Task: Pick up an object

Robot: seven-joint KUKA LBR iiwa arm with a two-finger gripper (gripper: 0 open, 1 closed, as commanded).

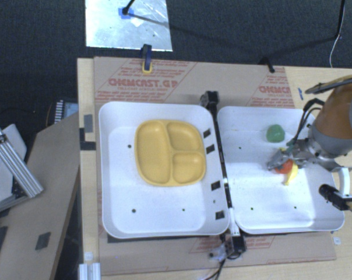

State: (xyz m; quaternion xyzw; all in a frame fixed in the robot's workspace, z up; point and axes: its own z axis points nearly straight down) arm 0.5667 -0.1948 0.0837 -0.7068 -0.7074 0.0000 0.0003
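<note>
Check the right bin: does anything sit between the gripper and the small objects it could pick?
Nothing visible does. The gripper is already down at the orange and yellow pieces in the right bin. The green ball lies apart, farther back, with bare bin floor between.

Both bins (pixel 164 112) on the surface (pixel 182 74) are viewed obliquely from a fixed overhead camera, the pincer (pixel 281 161) lying toward the frame's right.

yellow divided plate (pixel 169 152) in left bin (pixel 115 214), clamp (pixel 147 59) on cardboard (pixel 182 80)
</note>
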